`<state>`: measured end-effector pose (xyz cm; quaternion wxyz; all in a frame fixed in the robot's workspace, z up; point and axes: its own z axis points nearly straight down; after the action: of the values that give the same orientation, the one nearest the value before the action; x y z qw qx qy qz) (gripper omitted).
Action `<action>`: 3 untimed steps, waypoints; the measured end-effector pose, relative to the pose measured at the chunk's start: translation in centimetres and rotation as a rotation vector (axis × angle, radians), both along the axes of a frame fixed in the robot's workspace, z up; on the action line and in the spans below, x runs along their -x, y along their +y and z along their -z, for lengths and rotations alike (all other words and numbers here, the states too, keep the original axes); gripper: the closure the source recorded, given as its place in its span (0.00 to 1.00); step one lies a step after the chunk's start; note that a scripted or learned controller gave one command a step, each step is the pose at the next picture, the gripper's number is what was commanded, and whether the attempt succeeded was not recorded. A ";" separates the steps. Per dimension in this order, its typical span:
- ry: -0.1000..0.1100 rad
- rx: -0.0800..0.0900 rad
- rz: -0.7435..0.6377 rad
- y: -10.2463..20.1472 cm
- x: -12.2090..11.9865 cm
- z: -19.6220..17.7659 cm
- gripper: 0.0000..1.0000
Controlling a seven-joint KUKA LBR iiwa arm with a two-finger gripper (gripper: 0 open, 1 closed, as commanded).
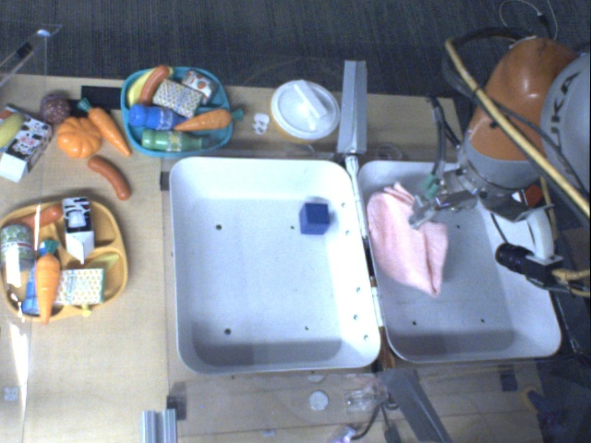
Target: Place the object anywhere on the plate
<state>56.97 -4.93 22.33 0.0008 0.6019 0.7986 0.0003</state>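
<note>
A small blue cube [315, 217] lies in the left bin [231, 340], toward its upper right part. In the right bin [489, 340] a pink cloth [404, 245] lies crumpled along the left side. My gripper [428, 207] hangs over the cloth's upper right edge, very close to it or touching it. A round white plate [305, 109] sits on the bench behind the left bin, near the divider post. The cube lies well to the left of the gripper.
A blue bowl [175, 109] of toy food stands at the back left, with loose toy vegetables [92, 137] beside it. A yellow dish [102, 289] with more toys sits at the left edge. A grey post [351, 109] rises between the bins.
</note>
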 end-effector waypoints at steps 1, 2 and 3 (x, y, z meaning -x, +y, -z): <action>0.000 0.000 -0.402 4.7 -1.7 -0.9 1.00; -0.004 0.001 -0.803 10.4 -3.3 -0.8 1.00; -0.005 0.001 -1.204 15.1 -5.6 -0.3 1.00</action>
<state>62.59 10.21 22.59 0.0026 0.0439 0.9990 0.0015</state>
